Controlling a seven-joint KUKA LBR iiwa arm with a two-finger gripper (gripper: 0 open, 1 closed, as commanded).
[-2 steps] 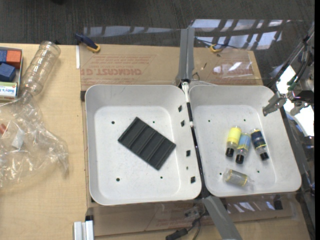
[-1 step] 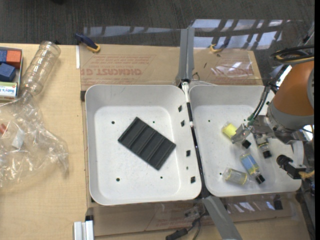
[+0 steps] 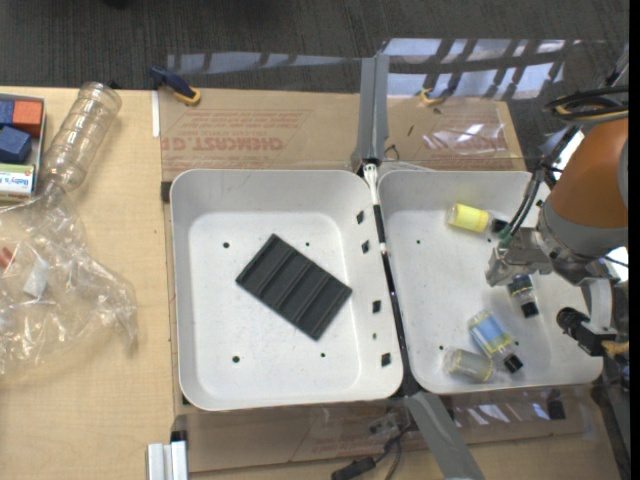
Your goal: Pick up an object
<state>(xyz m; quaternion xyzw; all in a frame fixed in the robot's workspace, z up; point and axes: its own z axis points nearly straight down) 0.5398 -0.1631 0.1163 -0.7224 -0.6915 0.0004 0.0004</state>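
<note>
Bins first: two shallow white ones sit side by side on the bench. Over in the left bin (image 3: 200, 368) there's a single dark ribbed panel (image 3: 294, 286), lying flat and turned at a slant, roughly in the middle of the floor. Now to the right bin (image 3: 420, 368), which is busier. A yellow cylinder (image 3: 466, 218) lies on its side near the far wall. Toward the near edge we have a small clear jar (image 3: 468, 366) tipped over, and just beside it a blue-and-clear item (image 3: 490, 333) with a small black piece (image 3: 513, 364) close at its side. Another small dark object (image 3: 524, 301) sits on the floor under the tool. And there's the arm, coming in from the right, orange band up top, with the gripper (image 3: 512, 273) low over the right side of that bin, right above the small dark object. How far apart the gripper's tips stand, I can't tell from this angle; nothing can be made out clamped in it.
</note>
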